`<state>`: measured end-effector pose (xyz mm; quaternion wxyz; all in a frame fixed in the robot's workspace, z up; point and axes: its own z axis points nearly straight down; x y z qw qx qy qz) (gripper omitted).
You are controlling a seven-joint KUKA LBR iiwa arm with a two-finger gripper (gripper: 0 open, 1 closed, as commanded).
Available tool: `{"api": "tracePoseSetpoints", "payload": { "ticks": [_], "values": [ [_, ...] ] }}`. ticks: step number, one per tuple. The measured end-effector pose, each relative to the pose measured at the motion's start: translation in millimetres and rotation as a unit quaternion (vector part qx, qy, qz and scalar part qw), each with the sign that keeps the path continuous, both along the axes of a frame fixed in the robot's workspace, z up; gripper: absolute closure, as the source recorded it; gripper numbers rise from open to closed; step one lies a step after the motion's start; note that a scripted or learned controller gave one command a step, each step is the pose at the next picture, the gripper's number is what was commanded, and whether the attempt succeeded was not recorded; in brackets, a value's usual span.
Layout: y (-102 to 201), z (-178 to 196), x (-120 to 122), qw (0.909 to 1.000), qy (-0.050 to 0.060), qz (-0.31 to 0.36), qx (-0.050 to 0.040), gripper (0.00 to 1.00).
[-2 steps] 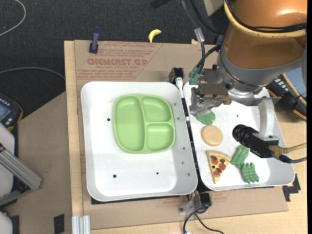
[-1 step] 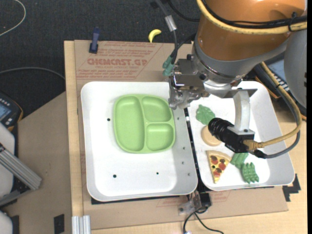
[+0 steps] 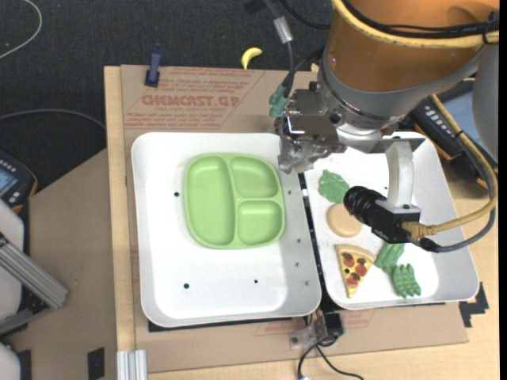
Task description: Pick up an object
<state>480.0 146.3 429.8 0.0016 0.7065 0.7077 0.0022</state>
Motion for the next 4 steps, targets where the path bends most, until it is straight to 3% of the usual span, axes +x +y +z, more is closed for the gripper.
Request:
{"api": "tracePoseSetpoints", "payload": {
  "ticks": [1, 2, 3, 4],
  "values": [
    [-5.5, -55.9, 14.7, 1.0, 0.006, -0.002, -0.0016, 1.0],
    [32.0, -220.8, 12.0, 0.9999, 0.011, 0.0, -0.0027, 1.0],
    [82.2, -136.1, -1.3, 1.0, -0.001, 0.003, 0.0022, 1.0],
    [77.7, 115.0, 32.8, 1.0, -0.007, 0.0, 0.0037, 1.0]
  ]
}}
